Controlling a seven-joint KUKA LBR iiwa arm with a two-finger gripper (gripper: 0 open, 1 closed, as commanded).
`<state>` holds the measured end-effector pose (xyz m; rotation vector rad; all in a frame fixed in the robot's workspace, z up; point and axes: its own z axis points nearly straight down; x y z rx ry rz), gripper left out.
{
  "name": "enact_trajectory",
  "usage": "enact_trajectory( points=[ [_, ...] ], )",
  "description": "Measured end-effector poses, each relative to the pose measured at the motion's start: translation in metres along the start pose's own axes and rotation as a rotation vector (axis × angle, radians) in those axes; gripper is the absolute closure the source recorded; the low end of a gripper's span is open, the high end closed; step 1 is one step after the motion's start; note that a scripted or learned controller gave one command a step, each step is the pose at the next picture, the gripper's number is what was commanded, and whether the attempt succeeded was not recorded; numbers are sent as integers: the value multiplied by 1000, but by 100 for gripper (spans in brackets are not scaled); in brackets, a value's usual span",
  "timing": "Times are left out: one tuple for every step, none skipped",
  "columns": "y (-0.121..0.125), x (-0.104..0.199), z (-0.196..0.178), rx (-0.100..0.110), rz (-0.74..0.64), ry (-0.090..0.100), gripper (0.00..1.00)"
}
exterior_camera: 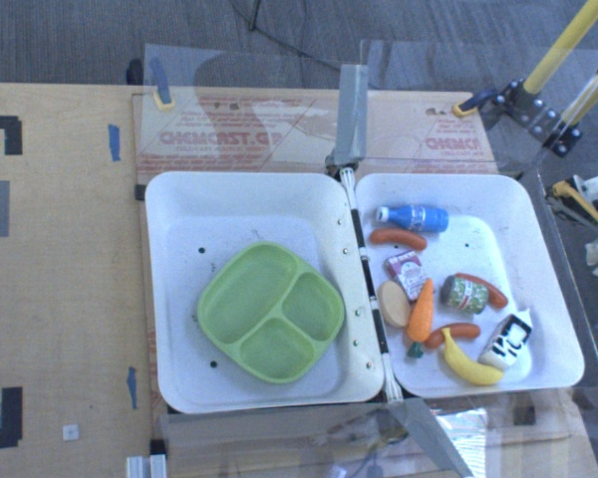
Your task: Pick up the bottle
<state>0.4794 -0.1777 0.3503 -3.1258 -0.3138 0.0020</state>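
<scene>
Camera view: right bin [548, 267] holds blue bottle [413, 217], toy food; left bin [169, 267], green tray [270, 312].

Two white bins [169, 207], one green plate [270, 312], one blue bottle [413, 217], one banana [466, 363], one carrot [421, 312].

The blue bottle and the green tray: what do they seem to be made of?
The blue bottle looks like glossy plastic: saturated colour, white cap and label. The green tray looks like matte moulded plastic: one even colour, rounded compartments, no shine. Both are probably plastic; the view cannot confirm it.
</scene>
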Motion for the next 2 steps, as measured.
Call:
enact_trajectory(
  points=[
    [-50, 20, 46, 2, -41, -2, 100],
    [-68, 13, 56, 4, -182, -3, 100]
  ],
)
